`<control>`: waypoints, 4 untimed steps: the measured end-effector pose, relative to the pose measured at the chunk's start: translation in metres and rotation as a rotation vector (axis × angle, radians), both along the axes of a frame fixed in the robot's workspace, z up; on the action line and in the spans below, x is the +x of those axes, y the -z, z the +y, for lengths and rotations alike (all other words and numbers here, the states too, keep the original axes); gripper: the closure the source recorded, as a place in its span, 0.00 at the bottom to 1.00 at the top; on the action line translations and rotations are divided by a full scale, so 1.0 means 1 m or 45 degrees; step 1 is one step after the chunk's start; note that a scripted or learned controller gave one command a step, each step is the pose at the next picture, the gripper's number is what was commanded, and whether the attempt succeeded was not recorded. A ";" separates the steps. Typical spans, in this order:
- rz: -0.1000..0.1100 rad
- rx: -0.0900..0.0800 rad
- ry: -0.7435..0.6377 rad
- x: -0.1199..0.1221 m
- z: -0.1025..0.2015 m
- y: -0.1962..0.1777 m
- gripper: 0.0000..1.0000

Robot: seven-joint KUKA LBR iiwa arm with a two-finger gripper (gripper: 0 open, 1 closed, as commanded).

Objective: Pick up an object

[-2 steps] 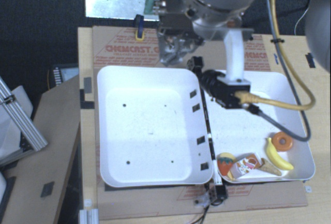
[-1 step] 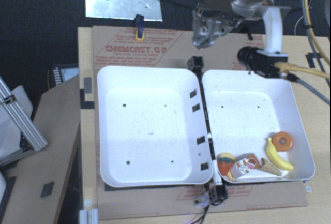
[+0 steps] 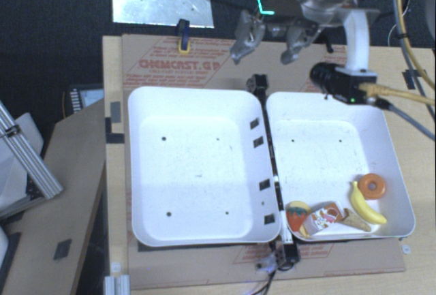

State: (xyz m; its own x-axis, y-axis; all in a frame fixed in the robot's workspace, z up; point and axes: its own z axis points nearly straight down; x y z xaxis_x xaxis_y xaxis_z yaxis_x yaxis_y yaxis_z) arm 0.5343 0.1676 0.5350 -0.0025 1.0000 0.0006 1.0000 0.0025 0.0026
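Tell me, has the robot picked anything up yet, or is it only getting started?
Only getting started, it seems. The gripper hangs open above the far edge of the bins with nothing between its fingers. The banana, the orange ring, the tomato and the small packet all lie in the near corner of the right bin. Reaching down, gripping and lifting are all left.

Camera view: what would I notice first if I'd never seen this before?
Probably the robot's hand, hanging open high above the far edge of the two white bins with nothing between its fingers. Next, the bright toys huddled in the right bin's near corner: a yellow banana, an orange doughnut and a tomato.
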 end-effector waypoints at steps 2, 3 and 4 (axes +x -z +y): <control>0.001 0.002 -0.009 -0.049 0.070 0.000 0.00; -0.002 0.004 -0.004 -0.048 0.067 -0.011 1.00; 0.001 -0.004 0.016 -0.007 -0.027 0.001 1.00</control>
